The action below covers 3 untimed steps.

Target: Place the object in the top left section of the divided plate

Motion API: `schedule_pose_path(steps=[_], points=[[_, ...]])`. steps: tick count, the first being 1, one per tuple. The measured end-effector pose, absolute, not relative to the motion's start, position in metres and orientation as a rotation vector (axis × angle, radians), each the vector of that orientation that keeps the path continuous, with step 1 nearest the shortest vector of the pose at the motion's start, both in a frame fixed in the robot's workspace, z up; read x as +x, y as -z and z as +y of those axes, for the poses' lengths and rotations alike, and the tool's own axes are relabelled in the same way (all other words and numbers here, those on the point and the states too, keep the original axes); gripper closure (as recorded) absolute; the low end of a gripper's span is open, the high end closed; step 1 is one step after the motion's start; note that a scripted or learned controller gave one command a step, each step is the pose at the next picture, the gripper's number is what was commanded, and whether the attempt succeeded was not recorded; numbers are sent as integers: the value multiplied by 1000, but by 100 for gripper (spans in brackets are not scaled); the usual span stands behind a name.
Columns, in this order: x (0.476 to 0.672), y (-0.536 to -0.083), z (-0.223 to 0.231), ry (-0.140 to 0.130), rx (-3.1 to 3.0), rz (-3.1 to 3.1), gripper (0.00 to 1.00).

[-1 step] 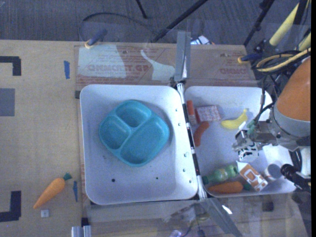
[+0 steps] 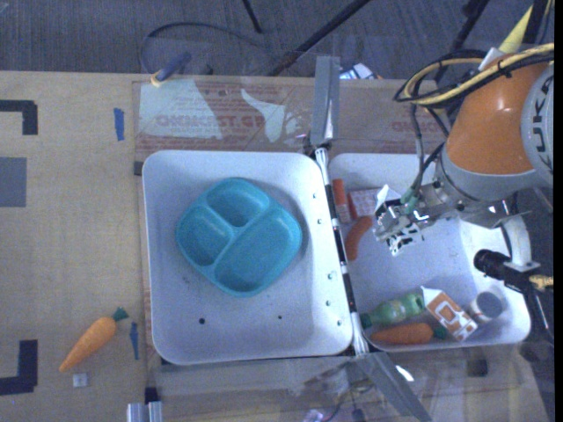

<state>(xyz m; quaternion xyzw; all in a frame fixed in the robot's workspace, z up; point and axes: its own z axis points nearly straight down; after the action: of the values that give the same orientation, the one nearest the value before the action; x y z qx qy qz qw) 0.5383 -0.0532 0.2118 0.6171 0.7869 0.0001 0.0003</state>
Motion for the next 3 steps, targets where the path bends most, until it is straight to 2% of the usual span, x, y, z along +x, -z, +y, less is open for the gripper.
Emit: schedule_pose_path(steps=[1, 2, 3], points=[[582, -185, 22, -1, 1735, 2616, 100], [549, -211, 97, 0, 1486, 2769, 100], [537, -200, 94, 0, 1324, 2850, 100]])
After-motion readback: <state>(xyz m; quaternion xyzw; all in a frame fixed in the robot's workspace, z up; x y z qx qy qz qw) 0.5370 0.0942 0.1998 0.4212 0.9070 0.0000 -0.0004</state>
